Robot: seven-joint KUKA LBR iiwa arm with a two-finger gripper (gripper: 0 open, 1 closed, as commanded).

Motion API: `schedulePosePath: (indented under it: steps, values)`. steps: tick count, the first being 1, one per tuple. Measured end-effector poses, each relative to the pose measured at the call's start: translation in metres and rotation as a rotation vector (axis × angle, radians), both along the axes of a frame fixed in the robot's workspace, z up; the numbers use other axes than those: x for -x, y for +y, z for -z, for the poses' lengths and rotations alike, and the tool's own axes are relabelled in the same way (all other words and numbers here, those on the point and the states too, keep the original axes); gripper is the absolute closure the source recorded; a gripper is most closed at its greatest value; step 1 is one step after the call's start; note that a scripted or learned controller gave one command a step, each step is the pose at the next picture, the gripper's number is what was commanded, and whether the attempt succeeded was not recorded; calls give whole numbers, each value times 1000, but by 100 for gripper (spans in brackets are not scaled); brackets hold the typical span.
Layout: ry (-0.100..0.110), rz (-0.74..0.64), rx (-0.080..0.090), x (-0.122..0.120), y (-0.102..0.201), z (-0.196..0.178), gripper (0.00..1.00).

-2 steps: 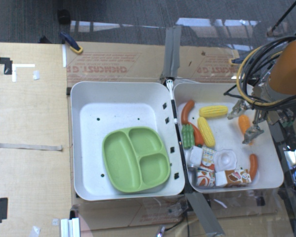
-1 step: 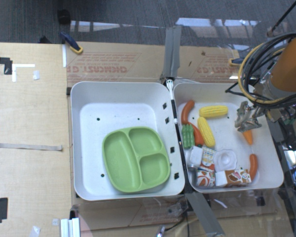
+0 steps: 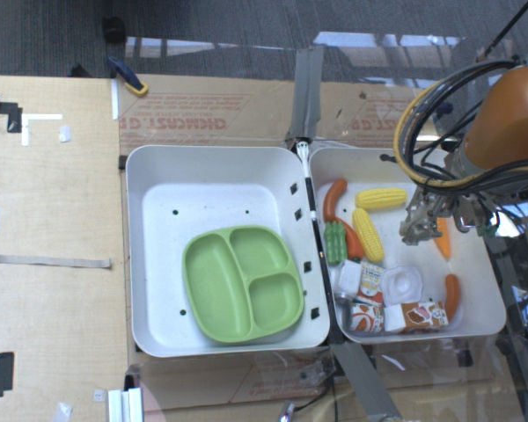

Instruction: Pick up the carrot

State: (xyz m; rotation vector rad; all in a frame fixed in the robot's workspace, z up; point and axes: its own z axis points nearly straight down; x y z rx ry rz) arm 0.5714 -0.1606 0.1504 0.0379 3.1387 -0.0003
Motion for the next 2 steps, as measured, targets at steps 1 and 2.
schedulePosePath:
  steps: [1, 2]
  values:
    - [0, 0, 0, 0, 0, 0, 0]
    - [-1, 121, 1, -5, -62, 58, 0]
